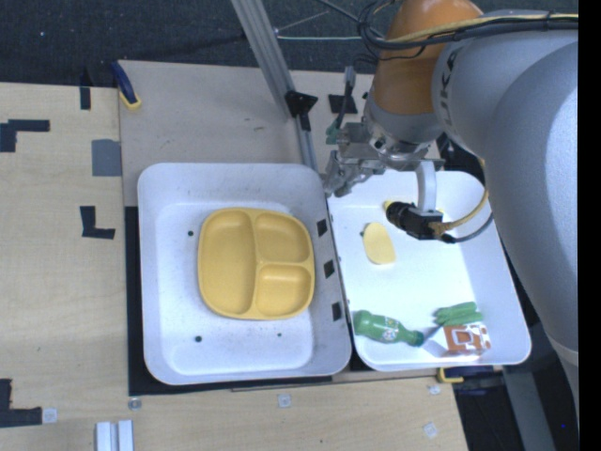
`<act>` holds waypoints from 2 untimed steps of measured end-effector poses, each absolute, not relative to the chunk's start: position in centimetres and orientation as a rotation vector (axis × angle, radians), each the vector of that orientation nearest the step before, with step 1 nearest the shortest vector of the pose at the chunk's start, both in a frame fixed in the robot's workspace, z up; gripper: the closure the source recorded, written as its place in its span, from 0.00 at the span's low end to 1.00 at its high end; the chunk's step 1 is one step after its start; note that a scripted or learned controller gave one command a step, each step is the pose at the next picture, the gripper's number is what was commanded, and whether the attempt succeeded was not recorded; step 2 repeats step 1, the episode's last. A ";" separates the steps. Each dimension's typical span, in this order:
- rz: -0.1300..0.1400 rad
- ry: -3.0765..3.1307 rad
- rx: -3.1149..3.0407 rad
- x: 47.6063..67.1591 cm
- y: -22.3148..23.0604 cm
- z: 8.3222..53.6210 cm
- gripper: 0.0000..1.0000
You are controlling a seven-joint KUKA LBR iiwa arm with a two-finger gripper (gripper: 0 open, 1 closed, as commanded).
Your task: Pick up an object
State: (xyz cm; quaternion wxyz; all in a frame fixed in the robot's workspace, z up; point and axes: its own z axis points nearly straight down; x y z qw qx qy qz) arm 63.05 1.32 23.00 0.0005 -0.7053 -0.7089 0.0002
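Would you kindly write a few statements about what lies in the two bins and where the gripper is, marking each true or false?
1. The yellow divided plate lies in the left bin. True.
2. The green bottle stands upright in the left bin. False: it lies on its side in the right bin, near the front edge.
3. A small pale yellow piece lies in the right bin. True.
4. The gripper hangs over the plate. False: it is near the back of the bins, by the wall between them.
5. The orange and white packet sits in the right bin's front corner. True.
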 end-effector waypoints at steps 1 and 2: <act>-0.001 -2.227 -2.215 64.4 6.7 23.7 1.00; -0.001 -2.227 -2.215 64.4 6.7 23.7 1.00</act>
